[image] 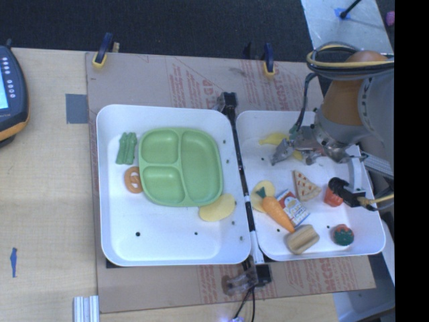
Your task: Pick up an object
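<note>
Wood bench (47,200), cardboard sheet (167,79) w/ clamps, dark floor (167,12) behind.

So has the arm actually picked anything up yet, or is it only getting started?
Nothing looks picked up yet. The grey metal gripper is low in the right white bin, beside a flat yellow toy piece, with nothing visibly between its fingers. The orange toy carrot and tan toy bread roll lie in the bin. Grasping and lifting remain.

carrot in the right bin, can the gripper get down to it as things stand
Probably yes. The carrot lies uncovered in the right bin, and the gripper hangs just above it in the same bin. A small box beside it might crowd the fingers.
</note>
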### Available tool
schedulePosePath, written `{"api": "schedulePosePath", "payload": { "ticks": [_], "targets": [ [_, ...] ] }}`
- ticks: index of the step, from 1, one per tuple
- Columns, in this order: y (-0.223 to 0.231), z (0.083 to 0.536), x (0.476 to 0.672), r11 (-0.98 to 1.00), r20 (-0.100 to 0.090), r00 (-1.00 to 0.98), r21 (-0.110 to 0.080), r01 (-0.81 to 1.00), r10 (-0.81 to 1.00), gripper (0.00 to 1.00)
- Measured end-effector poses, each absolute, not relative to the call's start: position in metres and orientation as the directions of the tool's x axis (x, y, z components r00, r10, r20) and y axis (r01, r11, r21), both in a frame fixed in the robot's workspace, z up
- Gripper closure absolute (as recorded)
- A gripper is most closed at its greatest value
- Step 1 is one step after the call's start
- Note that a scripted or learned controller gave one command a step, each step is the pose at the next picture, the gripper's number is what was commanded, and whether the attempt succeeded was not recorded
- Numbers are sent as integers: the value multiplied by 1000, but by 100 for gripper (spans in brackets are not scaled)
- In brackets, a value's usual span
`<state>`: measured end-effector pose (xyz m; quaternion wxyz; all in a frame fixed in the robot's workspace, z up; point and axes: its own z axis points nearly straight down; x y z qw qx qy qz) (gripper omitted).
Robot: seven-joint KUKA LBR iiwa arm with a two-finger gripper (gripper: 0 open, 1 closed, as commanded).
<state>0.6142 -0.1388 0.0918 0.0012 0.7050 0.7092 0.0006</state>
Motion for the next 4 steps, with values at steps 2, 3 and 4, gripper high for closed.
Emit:
{"api": "schedulePosePath", "payload": {
  "ticks": [2,3,4],
  "targets": [
    [-144,91,553,4,0,-4,-5,1000,1000,0],
    [-145,102,553,5,-1,-5,-5,1000,1000,100],
    [-72,197,521,10,3,-10,2,1000,1000,100]
  ]
}}
